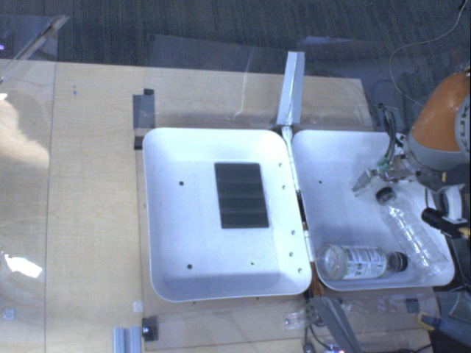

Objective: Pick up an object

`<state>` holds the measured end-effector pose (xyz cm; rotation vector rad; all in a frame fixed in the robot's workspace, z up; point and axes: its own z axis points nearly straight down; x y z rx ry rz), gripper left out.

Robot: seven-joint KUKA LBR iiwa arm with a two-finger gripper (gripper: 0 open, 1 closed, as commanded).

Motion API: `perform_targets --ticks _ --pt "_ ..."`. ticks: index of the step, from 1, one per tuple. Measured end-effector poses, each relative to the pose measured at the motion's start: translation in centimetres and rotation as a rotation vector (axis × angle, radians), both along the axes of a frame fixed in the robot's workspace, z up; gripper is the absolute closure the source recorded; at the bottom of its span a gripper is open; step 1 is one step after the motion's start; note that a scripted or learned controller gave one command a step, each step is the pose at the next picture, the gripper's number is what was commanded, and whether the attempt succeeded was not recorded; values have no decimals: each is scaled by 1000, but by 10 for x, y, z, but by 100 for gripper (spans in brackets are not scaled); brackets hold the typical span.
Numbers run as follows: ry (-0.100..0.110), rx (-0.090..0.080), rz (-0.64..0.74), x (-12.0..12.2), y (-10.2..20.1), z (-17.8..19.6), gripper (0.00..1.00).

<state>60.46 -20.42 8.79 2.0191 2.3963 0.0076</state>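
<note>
Fingers (370,179), grip state unclear, hover above a clear crinkled plastic bottle (412,234).

right bin (324,149): far-left floor open | bottles (360,262) block near edge (arm (441,127) overhangs right)

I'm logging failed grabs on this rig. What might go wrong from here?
The clear plastic bottle is hard to see against the white bin, so a grab may miss. The labelled bottle lies on its side by the near wall and may roll. The gripper works near the arm's side, crowded.
</note>
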Motion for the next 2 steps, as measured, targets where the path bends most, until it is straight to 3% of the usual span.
perform_targets --ticks 1,2 --pt "0 0 26 16 0 0 0" --pt "1 0 57 -9 0 0 0"
